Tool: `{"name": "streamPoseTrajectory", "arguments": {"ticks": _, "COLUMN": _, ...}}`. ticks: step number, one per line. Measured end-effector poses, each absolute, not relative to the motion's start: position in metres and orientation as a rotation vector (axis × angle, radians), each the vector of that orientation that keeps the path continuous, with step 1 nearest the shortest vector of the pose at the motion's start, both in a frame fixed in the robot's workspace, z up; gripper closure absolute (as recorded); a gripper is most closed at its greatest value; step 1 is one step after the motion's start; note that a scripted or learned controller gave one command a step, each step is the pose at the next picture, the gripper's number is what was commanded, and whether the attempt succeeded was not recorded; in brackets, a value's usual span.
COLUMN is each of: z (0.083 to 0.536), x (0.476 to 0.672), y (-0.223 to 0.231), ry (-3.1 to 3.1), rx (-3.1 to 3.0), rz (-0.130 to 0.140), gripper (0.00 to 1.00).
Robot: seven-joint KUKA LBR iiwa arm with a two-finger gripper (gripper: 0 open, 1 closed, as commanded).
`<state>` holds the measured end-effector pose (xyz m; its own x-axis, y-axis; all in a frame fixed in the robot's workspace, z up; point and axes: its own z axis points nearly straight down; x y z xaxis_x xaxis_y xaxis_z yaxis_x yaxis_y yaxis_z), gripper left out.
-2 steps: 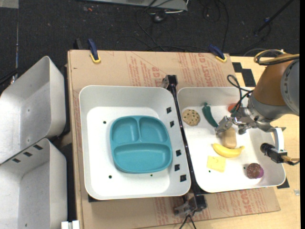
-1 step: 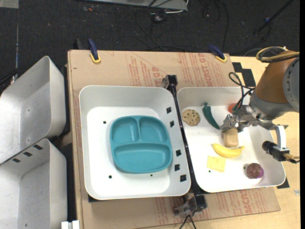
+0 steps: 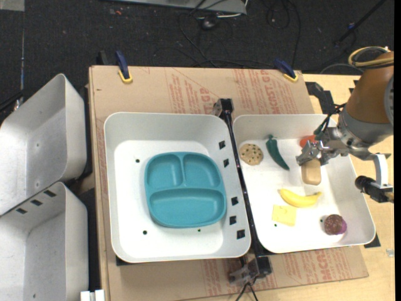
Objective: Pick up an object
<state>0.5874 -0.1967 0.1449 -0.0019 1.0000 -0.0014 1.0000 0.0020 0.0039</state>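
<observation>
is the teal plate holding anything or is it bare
Bare. All three compartments of the teal plate show plain teal; the cookie and banana lie in the other bin.

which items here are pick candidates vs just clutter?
Pick candidates, right bin: cookie, green pepper, tan block under the gripper, banana, yellow cheese piece, purple ball, red item.

Just there: teal divided plate, left bin, blue clamps.
</observation>
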Motion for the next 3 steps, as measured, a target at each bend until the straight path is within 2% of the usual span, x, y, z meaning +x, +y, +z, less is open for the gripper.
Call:
{"name": "streamPoseTrajectory", "arguments": {"ticks": 1, "z": 0.193, "x": 0.580, "y": -0.203, "ry": 2.218, "rx": 2.221, "rz": 0.002, "gripper": 1.00}}
{"name": "streamPoseTrajectory", "arguments": {"ticks": 2, "z": 0.246, "x": 0.581, "y": -0.203, "ry": 2.221, "rx": 2.215, "rz": 0.003, "gripper": 1.00}}
{"name": "streamPoseTrajectory", "arguments": {"ticks": 3, "z": 0.246, "x": 0.596, "y": -0.153, "ry": 2.227, "rx": 2.214, "rz": 0.001, "gripper": 1.00}}
